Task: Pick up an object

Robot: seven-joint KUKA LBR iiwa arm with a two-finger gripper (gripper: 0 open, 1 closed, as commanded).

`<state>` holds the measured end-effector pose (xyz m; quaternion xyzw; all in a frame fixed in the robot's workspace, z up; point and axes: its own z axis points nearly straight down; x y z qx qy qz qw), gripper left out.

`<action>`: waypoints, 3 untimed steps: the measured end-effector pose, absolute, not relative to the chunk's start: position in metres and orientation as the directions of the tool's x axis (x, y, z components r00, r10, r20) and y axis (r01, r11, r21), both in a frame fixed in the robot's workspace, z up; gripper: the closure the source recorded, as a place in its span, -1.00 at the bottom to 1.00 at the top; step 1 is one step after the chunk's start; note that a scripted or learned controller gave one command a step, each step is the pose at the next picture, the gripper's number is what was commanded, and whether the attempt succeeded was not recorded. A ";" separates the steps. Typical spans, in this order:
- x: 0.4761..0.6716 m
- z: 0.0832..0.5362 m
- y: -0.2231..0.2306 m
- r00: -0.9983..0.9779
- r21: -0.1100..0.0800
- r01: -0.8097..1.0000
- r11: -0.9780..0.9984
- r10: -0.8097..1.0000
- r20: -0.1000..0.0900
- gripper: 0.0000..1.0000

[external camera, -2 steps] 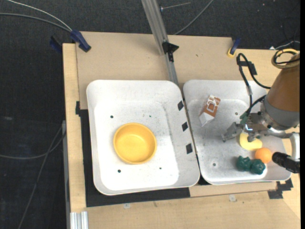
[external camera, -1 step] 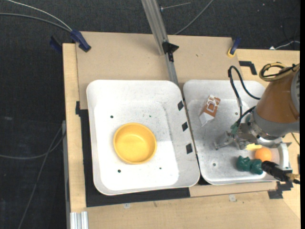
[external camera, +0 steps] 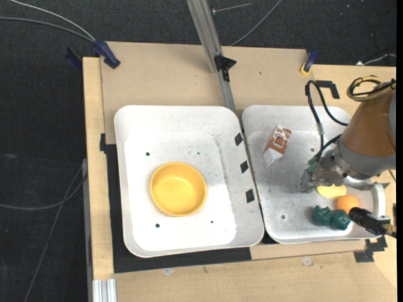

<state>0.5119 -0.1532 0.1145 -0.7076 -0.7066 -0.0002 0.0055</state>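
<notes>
The arm [external camera: 371, 137] comes in from the right over the right bin [external camera: 283, 222], its orange band sitting above the grey wrist, and its gripper [external camera: 313, 176] is down low over the bin floor, right of the bin's middle. Whether the claw is apart or together cannot be told from this angle, since the wrist covers most of it, and nothing can be seen between its tips. Just beside the gripper, toward the bin's near right corner, lies a small yellow piece [external camera: 330, 191], partly tucked under the wrist. Next to that, still nearer the corner, sits an orange ball [external camera: 346, 202], and a green toy [external camera: 331, 217] lies just in front of it, close to the bin's near rim. A small brown and white carton [external camera: 277, 145] lies tilted in the far half of the same bin, well apart from the gripper. The left bin [external camera: 135, 124], touching the right bin along their shared edge, holds a yellow bowl [external camera: 178, 189] standing upright near its middle. Both bins rest on a wooden bench [external camera: 164, 74], with blue clamps [external camera: 108, 53] at its far left corner.
</notes>
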 end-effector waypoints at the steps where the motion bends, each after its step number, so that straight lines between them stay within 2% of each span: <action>1: 0.514 0.167 -0.143 -0.002 0.006 1.000 0.002 1.000 0.000 1.00; 2: 0.518 0.234 -0.139 -0.002 0.010 1.000 0.002 1.000 0.001 1.00; 3: 0.519 0.229 -0.139 -0.001 0.002 1.000 0.001 1.000 0.000 1.00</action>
